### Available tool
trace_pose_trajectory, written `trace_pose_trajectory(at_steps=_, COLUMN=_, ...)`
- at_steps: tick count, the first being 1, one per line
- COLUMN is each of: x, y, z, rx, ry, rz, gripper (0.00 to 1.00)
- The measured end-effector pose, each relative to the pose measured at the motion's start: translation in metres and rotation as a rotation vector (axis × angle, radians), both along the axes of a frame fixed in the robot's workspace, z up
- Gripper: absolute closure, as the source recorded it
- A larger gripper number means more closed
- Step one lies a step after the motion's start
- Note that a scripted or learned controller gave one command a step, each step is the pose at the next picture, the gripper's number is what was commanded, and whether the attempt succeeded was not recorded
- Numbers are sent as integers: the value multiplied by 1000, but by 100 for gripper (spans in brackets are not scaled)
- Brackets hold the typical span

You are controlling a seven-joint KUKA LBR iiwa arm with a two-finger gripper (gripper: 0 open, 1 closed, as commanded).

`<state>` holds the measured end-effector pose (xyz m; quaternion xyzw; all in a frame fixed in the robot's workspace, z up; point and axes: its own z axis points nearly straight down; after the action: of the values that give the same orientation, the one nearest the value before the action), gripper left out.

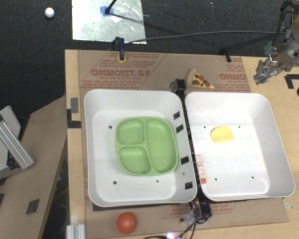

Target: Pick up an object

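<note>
Nearest the camera, an orange ball [126, 222] sits on the bench edge, below the left bin [97, 114], which holds a green divided plate [146, 145]. Up at the right edge, the gripper [265, 71] hangs over the bench outside the bins; whether its jaws are apart or together I cannot tell. Well below and left of the jaws, a yellow piece [222, 134] lies in the right bin [274, 133]. Left of the jaws, a pizza slice toy [200, 79] rests on the bench above the bins.
</note>
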<state>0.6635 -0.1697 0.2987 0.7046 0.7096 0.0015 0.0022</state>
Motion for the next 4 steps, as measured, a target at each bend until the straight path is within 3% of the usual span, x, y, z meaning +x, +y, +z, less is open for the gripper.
trace_pose_trajectory(at_steps=1, x=-11, y=47, z=-17, rx=1, ry=5, rz=0, gripper=100)
trace_pose_trajectory(at_steps=4, x=-9, y=205, z=-25, rx=3, ry=4, rz=2, gripper=100)
